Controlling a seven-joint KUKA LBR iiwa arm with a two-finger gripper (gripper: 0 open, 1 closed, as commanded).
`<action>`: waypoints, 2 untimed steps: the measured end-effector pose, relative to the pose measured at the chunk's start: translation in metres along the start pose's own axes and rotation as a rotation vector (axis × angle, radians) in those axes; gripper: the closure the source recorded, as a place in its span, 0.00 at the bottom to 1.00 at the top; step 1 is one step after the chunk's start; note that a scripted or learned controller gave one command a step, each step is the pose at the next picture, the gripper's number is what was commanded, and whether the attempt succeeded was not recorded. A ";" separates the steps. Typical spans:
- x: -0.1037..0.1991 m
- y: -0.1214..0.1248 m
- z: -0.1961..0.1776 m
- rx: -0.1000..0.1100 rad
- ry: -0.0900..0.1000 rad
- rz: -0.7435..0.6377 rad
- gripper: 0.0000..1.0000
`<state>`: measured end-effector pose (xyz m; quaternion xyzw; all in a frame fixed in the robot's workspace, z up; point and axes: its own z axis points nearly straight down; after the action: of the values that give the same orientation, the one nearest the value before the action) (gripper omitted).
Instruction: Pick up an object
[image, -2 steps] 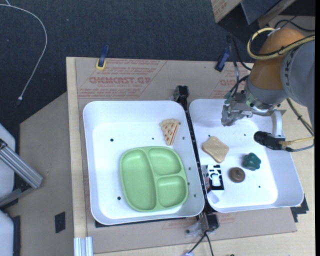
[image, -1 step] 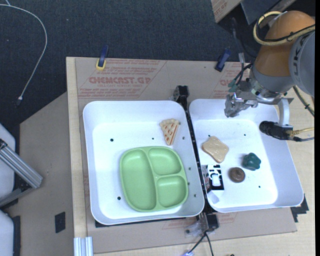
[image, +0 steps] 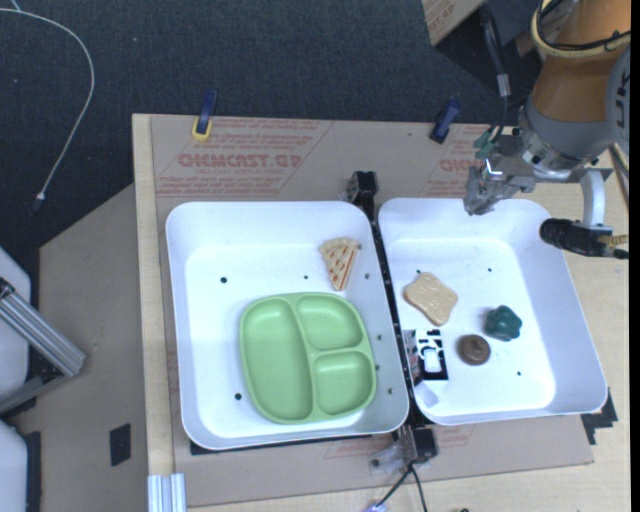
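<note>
In the right bin (image: 545, 395) lie a tan bread slice (image: 430, 296), a green broccoli-like piece (image: 503, 322) and a small brown round piece (image: 474, 349). My gripper (image: 483, 200) hangs over the bin's far rim, above and behind the bread slice, with nothing seen between its fingers. The left bin (image: 190, 300) holds a green divided plate (image: 305, 355) and a waffle-patterned wedge (image: 340, 262) near its far right corner.
A black clamp (image: 362, 186) sits at the far end of the seam between the bins. A black-and-white tag (image: 431, 356) lies at the right bin's left edge. A black handle (image: 570, 235) juts in from the right. Cardboard surrounds the bins.
</note>
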<state>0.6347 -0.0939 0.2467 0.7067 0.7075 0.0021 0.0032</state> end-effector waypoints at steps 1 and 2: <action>0.056 -0.028 0.006 0.011 0.004 -0.004 1.00; 0.098 -0.060 0.020 0.013 0.004 -0.003 1.00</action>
<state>0.5747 0.0036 0.2263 0.7058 0.7084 -0.0011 -0.0026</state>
